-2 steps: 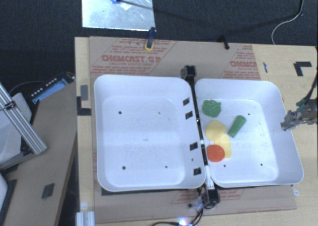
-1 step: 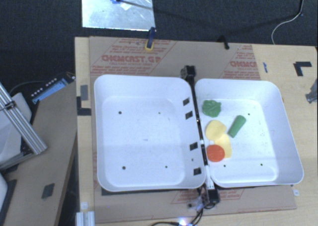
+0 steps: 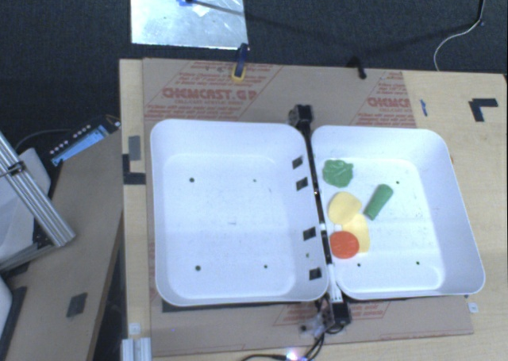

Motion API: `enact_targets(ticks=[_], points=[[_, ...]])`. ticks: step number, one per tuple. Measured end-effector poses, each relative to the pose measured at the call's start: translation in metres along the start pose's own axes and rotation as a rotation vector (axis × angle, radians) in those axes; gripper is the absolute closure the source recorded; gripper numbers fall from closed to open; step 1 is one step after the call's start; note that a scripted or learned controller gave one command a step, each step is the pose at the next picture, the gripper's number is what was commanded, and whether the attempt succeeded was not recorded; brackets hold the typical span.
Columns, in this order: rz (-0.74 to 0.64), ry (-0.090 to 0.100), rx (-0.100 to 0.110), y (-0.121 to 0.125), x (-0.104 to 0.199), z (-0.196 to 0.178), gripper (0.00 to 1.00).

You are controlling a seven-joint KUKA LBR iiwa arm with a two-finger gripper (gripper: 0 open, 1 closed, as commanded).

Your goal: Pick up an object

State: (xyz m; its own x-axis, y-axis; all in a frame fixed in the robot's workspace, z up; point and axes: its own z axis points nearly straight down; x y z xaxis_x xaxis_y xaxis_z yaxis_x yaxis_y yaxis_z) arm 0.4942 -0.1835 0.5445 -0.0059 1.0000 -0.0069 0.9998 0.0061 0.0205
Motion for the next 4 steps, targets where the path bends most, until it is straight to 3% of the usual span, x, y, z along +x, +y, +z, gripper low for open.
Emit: enact_targets(ticks=[1, 2, 3, 4], points=[[-0.001, 0.008, 0.022, -0.009, 0.032, 0.065, 1.00], [-0.001, 0.005, 0.013, 0.030, 0.045, 0.033, 1.00], [0.000, 0.006, 0.015, 0.003, 0.067, 0.007, 1.00], [0.003, 0.010, 0.034, -0.012, 0.097, 0.190, 1.00]])
